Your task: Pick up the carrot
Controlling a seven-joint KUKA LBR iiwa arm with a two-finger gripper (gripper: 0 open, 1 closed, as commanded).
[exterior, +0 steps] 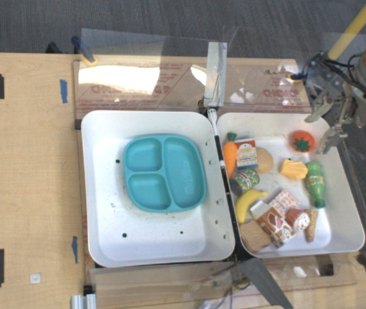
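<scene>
Crackers [255,235] lie nearest; far-left in the right bin [353,227], the carrot [230,157] (likely light, stiff, slick plastic) suits a mid-body grasp. Gripper [334,124] hovers far-right, fingers apparently open, holding nothing.

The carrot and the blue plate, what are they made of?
The small orange toy carrot with a green top looks like smooth plastic: even colour, play-food shape. The teal three-compartment plate also seems to be moulded plastic, matte with rounded dividers. Neither is certain from looks alone.

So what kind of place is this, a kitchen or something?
More likely a robot test bench: toy food like a carrot and banana fills one white bin, and a gripper hangs above it.
</scene>
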